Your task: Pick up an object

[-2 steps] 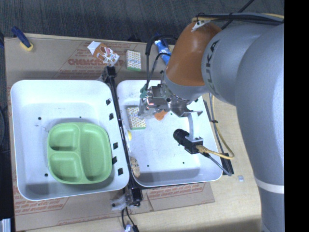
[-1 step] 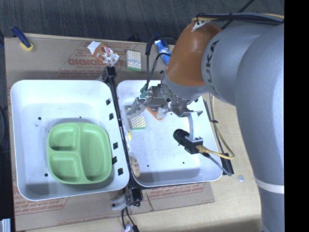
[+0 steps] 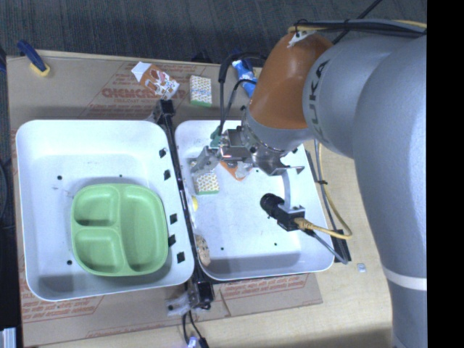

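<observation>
L bin (image 3: pixel 36 143) holds a green divided plate (image 3: pixel 119 228). R bin (image 3: pixel 239 263) – small yellow-green checked packet (image 3: pixel 208 184) near its L wall, orange item (image 3: pixel 235 171) partly hidden under gripper (image 3: pixel 217 154); jaws – can't tell.

Single fixed overhead camera, angled down at a slant. Covers the surface (image 3: pixel 348 317) and both white bins (image 3: pixel 29 194) fully, at moderate range; arm (image 3: pixel 377 122) enters from frame right.
</observation>
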`<move>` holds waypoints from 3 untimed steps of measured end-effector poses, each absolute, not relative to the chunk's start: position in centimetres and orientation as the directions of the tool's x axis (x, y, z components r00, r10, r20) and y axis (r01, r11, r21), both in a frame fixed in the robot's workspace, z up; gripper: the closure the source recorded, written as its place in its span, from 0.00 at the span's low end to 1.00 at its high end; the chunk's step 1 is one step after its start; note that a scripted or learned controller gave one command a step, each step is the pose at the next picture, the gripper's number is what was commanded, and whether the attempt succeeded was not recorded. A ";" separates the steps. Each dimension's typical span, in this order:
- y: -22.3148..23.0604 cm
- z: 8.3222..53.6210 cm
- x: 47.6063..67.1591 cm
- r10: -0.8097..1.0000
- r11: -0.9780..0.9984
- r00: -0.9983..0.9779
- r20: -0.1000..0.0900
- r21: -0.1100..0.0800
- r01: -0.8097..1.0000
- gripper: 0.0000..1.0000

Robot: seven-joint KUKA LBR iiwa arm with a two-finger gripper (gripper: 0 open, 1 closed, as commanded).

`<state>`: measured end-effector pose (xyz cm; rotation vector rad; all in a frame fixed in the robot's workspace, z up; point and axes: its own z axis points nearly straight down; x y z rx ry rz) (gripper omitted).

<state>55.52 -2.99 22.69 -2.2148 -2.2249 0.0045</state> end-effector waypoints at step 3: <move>-3.0 22.7 55.5 1.000 0.005 -0.005 0.000 -0.004 1.000 0.00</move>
